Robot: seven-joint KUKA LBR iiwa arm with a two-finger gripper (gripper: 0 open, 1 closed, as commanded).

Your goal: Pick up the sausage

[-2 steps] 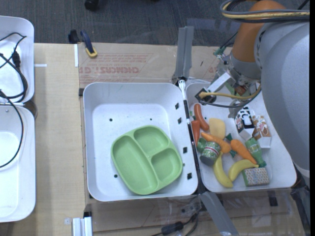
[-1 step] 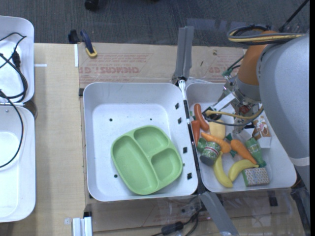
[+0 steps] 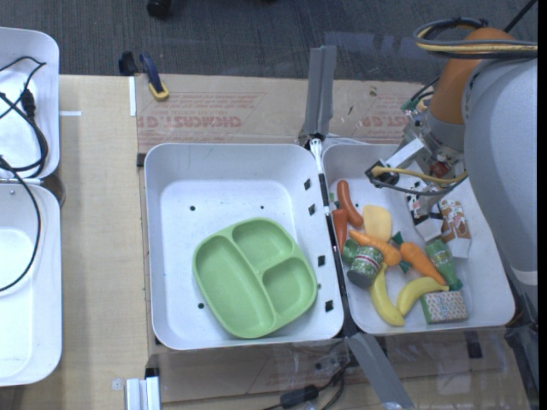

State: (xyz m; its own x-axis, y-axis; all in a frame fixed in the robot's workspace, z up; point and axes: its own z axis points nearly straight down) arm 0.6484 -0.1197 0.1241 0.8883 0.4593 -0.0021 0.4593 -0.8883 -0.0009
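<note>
Nearest the lens, a small green-and-tan carton (image 3: 444, 307) and two bananas (image 3: 402, 299) lay at the front of the right bin (image 3: 504, 301), part of a loose heap of toy food that looked tipped in rather than arranged. Carrots (image 3: 395, 252) and a green can (image 3: 363, 264) crowded the middle. Behind them the sausage (image 3: 348, 203) rested against the bin's left wall, its long axis running front to back, one end pointing away toward the far rim and leaning slightly left. A green divided plate (image 3: 255, 276) sat in the left bin (image 3: 162, 229). Farthest back, the gripper (image 3: 425, 196) hung over the right bin's rear, well right of the sausage; whether its jaws were parted or closed could not be told. Both bins stood on the bench (image 3: 94, 229).
</note>
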